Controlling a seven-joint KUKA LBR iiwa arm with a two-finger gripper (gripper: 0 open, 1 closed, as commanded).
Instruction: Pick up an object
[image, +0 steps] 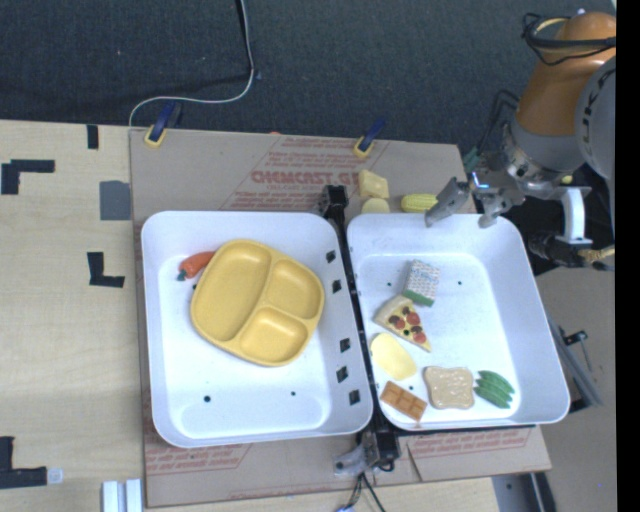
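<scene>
The jaws (462, 203) stand spread with nothing between them, hanging over the far rim of the right shallow white bin (535, 300), at about twelve o'clock of it. The grey arm with its orange band (560, 85) slants down from the two o'clock corner. Inside that bin, toward six o'clock from the jaws, lie a grey-and-green block (421, 279), a toy pizza slice (405, 321), a yellow oval piece (393, 355), a brown waffle square (403, 400), a toast slice (449, 387) and green pea pods (495, 386). The left bin (165, 330) holds a yellow divided plate (257, 300) with an orange carrot (197, 263) at its ten o'clock.
</scene>
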